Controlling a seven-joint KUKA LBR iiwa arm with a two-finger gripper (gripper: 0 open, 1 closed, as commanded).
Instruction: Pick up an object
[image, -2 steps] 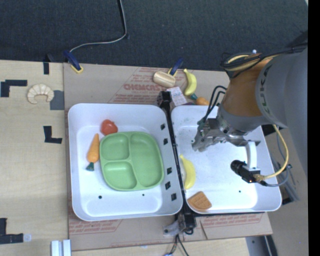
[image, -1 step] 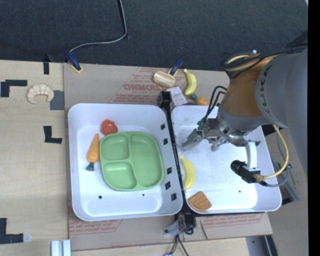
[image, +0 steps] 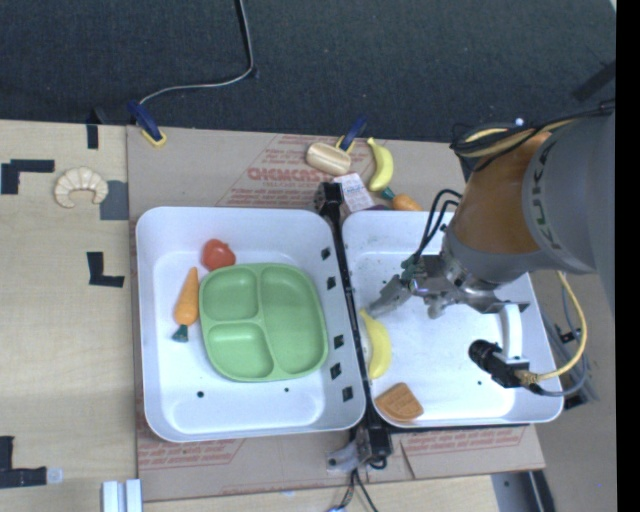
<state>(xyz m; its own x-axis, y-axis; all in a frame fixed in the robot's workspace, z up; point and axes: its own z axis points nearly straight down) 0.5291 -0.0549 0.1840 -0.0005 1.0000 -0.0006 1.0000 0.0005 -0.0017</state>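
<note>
Pincer (image: 392, 296) hangs low in the right white plastic bin (image: 450, 395), its metal fingers splayed apart w/ nothing between them, tips pointing toward the divider side. You've got the grey arm w/ orange band (image: 505, 205) coming in from the right, covering much of that bin.

Nearest candidate is the yellow toy banana (image: 377, 345), lying along the bin's left wall, just below and beside the fingertips but not touching them as far as I can tell. A tan-orange bread-like wedge (image: 399, 402) sits near the bottom edge, apart from the banana.

Left white bin (image: 165, 400) holds a green sectioned plastic plate (image: 264, 322), an orange toy carrot (image: 187, 296) touching the plate's left rim, and a red tomato-like toy (image: 218, 254) at its top-left.

To do this well, I'd say: go for the banana, shift the tips down-frame so they straddle its mid-section, across the narrow width, not lengthwise. It hugs the wall, so one finger may jam on the wall; approach from the bin's inner side and keep the opening wide until you're fully down. Close slow — curved smooth plastic probably squirts out.
</note>
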